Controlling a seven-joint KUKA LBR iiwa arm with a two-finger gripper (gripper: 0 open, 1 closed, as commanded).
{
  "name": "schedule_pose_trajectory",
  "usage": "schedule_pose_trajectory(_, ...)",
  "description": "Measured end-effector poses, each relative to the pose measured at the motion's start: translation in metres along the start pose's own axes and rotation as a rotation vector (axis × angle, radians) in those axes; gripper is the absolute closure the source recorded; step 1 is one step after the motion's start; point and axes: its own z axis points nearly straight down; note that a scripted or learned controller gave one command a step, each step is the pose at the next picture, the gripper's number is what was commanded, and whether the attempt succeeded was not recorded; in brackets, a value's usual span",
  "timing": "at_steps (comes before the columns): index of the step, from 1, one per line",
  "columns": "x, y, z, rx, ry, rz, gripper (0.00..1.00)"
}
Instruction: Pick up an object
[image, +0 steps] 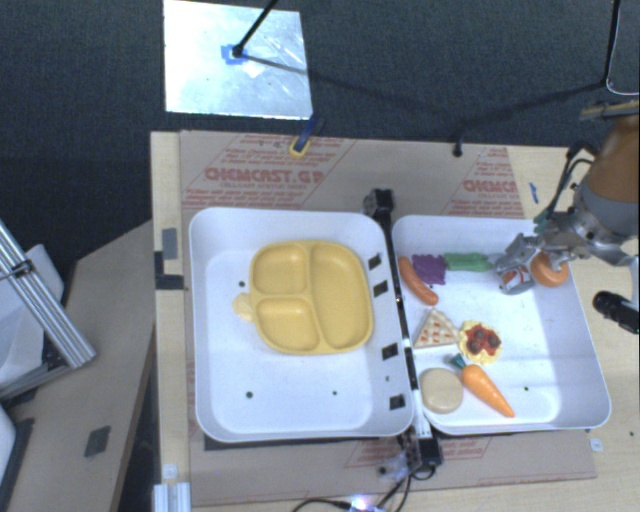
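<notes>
Orange object (549, 270) at right bin (580, 330) edge | tool (520, 268) state unclear | cardboard-topped bench (270, 170) | dark floor (80, 80)

Grey arm (612, 215), orange band, metallic claw (517, 268).

Two white bins side by side: left bin (215, 330), right bin (575, 345). Yellow divided plate (305, 297) laid in left bin. Gripper (518, 272) placed at right bin's 1 o'clock, beside orange round object (549, 271). Sausage (417, 281), purple item (429, 267), green item (466, 262) ranged at 11 o'clock. Pizza slice (435, 329), red-yellow item (481, 342) near centre. Round biscuit (441, 389), carrot (486, 389) at 7 o'clock.
</notes>
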Motion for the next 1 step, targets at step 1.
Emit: schedule_pose_trajectory(1, -0.0082, 0.0045, 0.046, -0.002, -0.001, 0.002, 0.0)
